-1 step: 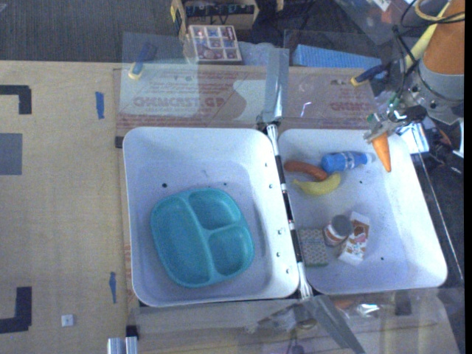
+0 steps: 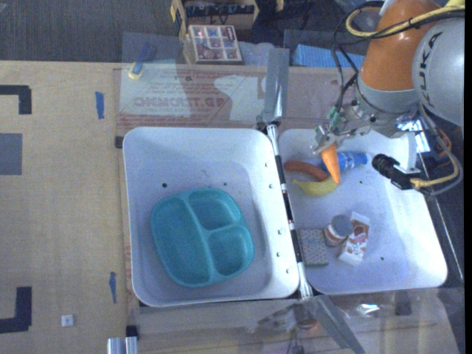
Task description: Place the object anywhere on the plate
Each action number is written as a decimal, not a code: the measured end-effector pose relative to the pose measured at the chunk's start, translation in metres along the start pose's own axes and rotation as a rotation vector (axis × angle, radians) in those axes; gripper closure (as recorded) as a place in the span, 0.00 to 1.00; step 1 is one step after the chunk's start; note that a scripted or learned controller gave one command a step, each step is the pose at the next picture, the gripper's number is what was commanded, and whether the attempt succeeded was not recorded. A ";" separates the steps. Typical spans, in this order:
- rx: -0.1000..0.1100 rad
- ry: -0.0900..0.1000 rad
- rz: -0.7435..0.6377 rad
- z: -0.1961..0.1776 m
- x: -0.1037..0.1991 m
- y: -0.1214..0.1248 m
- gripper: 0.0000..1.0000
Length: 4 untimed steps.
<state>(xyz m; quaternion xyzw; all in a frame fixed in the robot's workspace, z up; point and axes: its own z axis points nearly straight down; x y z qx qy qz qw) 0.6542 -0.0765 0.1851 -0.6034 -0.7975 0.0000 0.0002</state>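
The claw (image 2: 330,140) hangs over the right bin (image 2: 413,264) at about its eleven o'clock corner, and an orange carrot (image 2: 331,165) points downward from just beneath it. The carrot's thick top sits right at the fingertips and looks pinched between them, so I judge the claw closed on the carrot, though the contact itself is small and partly hidden by the wrist.

Around the carrot, at its nine o'clock, lies a sausage (image 2: 305,169); at its seven o'clock, a banana (image 2: 317,187); at its three o'clock, a blue bottle (image 2: 353,159). Farther toward six o'clock sit a small jar (image 2: 339,229), a carton (image 2: 356,240) and a patterned sponge (image 2: 313,247).

The teal plate (image 2: 201,236), divided into compartments, rests in the left bin (image 2: 140,153), well apart at roughly eight o'clock from the carrot.

The carrot is probably light, stiff plastic with a smooth tapered skin. It could slip along the taper, so a hold across the thick end is safest. It is unlikely to break if dropped onto the plate.
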 end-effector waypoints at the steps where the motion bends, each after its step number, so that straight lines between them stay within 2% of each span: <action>1: 0.001 0.000 0.055 -0.011 0.081 -0.001 1.00; 2: 0.001 0.001 -0.092 0.001 0.159 -0.060 1.00; 3: 0.003 0.001 -0.013 0.033 0.220 -0.058 1.00; 4: 0.002 0.000 -0.011 0.033 0.219 -0.058 0.00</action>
